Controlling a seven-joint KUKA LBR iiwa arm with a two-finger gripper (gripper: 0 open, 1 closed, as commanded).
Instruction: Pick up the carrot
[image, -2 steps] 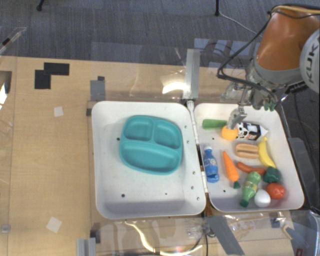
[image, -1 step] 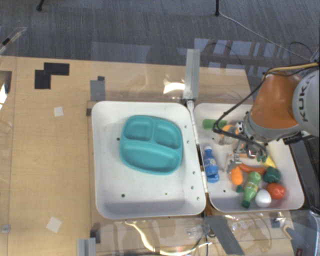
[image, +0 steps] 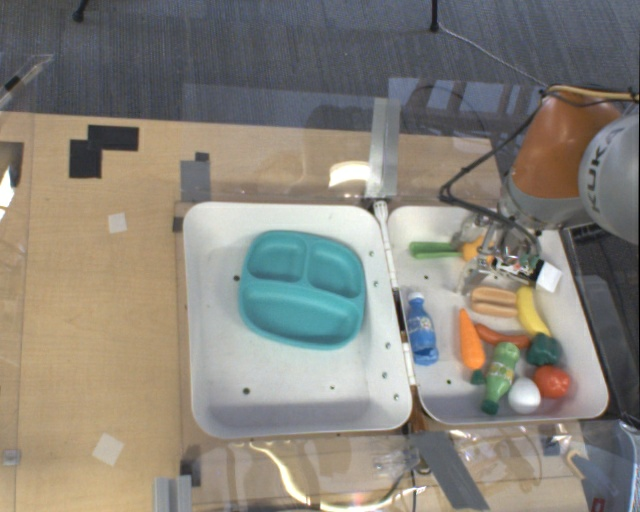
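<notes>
The carrot (image: 470, 340) is a short orange cone lying in the right bin (image: 440, 400), roughly in its middle, with its tip pointing toward the far side. My gripper (image: 496, 262) hangs over the far part of the same bin, above and to the right of the carrot, just beyond a hot dog (image: 493, 300). Nothing shows held in it. The carrot lies apart from the gripper, with a red pepper (image: 503, 336) right beside it.
Around the carrot lie a blue bottle (image: 422, 328), a green bottle (image: 500, 375), a white egg (image: 524, 395), a tomato (image: 552, 381), a banana (image: 532, 310) and a green-handled item (image: 432, 249). A teal divided plate (image: 302, 287) sits in the left bin (image: 215, 400).
</notes>
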